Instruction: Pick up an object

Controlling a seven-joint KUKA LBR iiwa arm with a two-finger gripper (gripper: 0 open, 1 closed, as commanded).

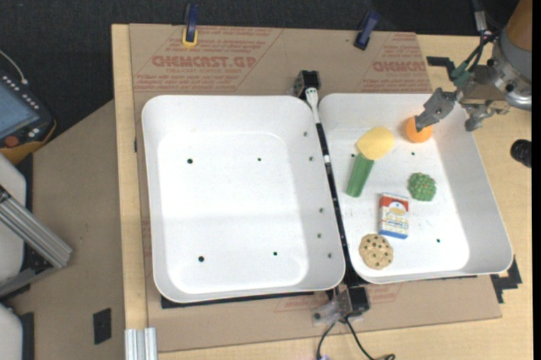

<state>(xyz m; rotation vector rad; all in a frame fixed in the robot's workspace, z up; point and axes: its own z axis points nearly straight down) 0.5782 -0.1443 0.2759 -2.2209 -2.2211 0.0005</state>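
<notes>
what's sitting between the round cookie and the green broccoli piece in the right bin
In the camera view, a small red, white and blue box lies between the cookie and broccoli.

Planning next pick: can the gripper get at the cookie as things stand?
Probably yes. The cookie lies flat near the right bin's front edge, apart from the small box, with nothing over it; the gripper is at the far side, by the orange piece.

Right bin (pixel 486 181) holds five items: an orange ball (pixel 417 130) at its far edge, gripper (pixel 456 115) just above it, yellow-topped green piece (pixel 367 157), broccoli (pixel 422 186), small carton (pixel 394 215), cookie (pixel 375 250).
</notes>
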